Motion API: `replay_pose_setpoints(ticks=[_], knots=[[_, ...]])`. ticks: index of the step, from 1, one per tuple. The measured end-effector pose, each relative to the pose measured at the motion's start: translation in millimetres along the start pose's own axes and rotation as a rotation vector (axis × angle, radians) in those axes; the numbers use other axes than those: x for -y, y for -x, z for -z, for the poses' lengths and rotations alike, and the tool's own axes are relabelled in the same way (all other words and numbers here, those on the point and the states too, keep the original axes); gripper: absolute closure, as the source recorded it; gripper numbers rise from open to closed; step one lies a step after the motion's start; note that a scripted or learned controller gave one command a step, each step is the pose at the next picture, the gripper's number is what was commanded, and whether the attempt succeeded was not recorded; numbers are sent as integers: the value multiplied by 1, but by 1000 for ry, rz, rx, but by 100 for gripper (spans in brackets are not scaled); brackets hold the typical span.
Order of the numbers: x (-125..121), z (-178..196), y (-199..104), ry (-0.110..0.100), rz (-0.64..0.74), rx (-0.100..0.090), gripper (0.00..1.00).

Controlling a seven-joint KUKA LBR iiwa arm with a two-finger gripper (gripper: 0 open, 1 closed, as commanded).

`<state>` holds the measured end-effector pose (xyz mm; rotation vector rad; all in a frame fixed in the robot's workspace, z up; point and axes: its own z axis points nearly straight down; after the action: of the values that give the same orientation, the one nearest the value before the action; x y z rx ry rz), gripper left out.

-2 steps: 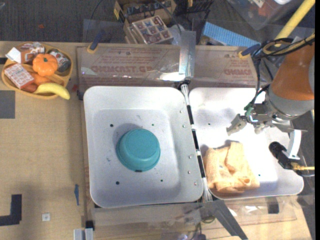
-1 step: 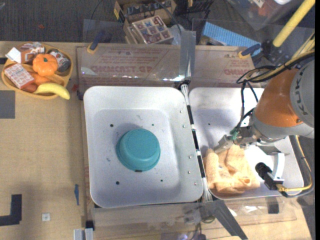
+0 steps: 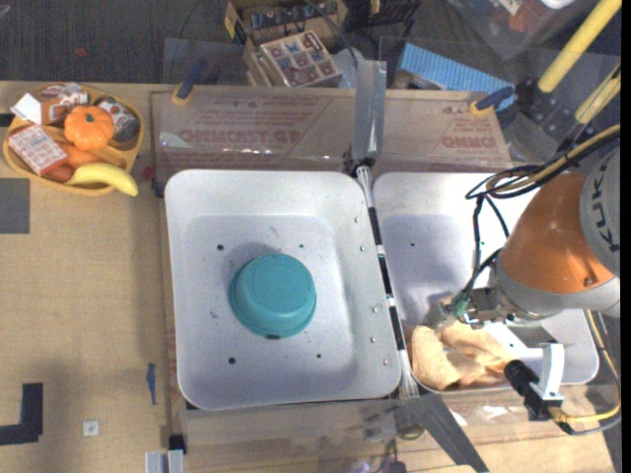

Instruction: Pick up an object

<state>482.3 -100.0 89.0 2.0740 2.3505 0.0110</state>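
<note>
A teal bowl [image 3: 274,295] lies upside down in the middle of the left bin [image 3: 197,215]. In the right bin [image 3: 424,215], tan bread-like pieces [image 3: 444,358] lie against the front left corner. The arm's orange band [image 3: 557,244] hangs over the right bin, and the gripper [image 3: 471,310] is low at the bread pieces, right above their top edge. The wrist hides the fingers.
A wooden tray [image 3: 69,141] with a small pumpkin, a banana and small boxes sits at the far left of the bench. Cardboard walls [image 3: 256,131] stand behind both bins. A metal divider [image 3: 380,264] separates the bins. Cables loop beside the arm.
</note>
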Motion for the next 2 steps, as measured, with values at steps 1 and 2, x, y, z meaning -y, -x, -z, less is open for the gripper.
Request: replay_pose_setpoints(ticks=[1, 2], knots=[[-58, 3, 2, -7, 46, 0, 0], [-58, 13, 5, -4, 41, 1, 100]])
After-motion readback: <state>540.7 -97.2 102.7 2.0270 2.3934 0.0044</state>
